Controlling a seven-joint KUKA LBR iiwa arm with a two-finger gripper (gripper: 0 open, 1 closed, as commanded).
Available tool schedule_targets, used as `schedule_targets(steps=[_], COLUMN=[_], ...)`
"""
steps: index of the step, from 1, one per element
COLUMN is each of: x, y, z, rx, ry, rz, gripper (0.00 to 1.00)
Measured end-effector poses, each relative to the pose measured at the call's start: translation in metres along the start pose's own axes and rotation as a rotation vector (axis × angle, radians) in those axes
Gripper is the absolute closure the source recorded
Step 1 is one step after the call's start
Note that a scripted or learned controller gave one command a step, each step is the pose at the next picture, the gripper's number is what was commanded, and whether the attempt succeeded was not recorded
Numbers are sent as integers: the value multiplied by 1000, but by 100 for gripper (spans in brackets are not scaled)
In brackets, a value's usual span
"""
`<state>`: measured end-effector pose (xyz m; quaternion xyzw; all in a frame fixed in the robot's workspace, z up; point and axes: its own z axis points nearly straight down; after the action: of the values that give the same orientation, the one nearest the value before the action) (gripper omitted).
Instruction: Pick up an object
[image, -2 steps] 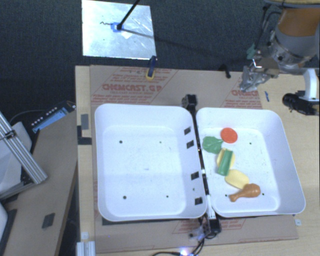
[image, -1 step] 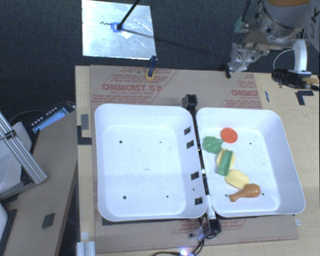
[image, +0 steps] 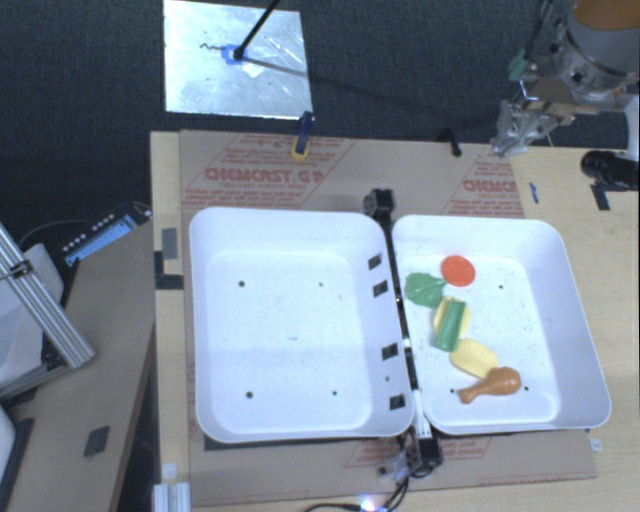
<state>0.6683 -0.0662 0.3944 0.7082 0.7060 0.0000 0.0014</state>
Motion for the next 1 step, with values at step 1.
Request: schedule_targets(steps=[1], x=[-55], y=[0], z=[5], rx=[-1], ry=[0], rz=[0], gripper=[100])
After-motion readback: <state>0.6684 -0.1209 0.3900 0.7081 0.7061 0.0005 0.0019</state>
